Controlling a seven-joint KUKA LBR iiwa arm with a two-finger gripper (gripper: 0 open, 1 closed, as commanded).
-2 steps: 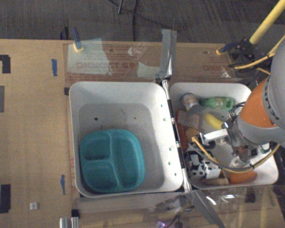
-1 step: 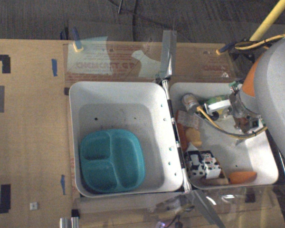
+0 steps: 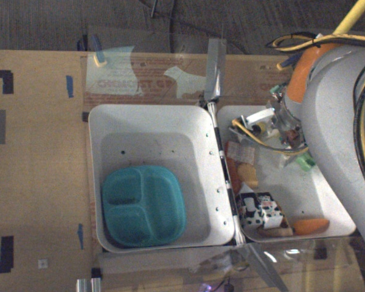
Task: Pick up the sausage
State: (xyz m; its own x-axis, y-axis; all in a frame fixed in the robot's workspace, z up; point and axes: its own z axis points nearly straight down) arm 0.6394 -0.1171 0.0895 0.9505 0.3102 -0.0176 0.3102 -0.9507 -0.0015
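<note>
- Arm [image 3: 337, 120] reaches in from the right and hangs over the upper part of the right bin [image 3: 328, 190]; orange band sits above the wrist.
- Tool [image 3: 278, 125] is tucked among yellow cables [image 3: 255, 137] at the wrist; can't tell if it's open, closed or gripping anything.
- Sausage: prob. the reddish-brown piece [image 3: 232, 166] along the right bin's left wall, just above a yellowish food item [image 3: 248, 175]. ID is a judgement, shape is small and blurred.
- Other stuff in right bin: black-and-white patterned box [image 3: 260, 210] near the front-left corner, orange carrot-like piece [image 3: 311, 225] at the front edge, green bit [image 3: 305, 162] next to the arm.
- Left bin [image 3: 109, 126] holds a teal divided plate [image 3: 143, 205] at its front; both bins rest on the tabletop [image 3: 36, 163].
- Step, as judged: approach phase, tool above the bin and well short of the target, nothing lifted.
- Next move calls for shifting toward the bin's left wall and down onto the sausage; tight spot, w/ wall and yellowish item close by, so a miss or wrong grab is the risk.
</note>
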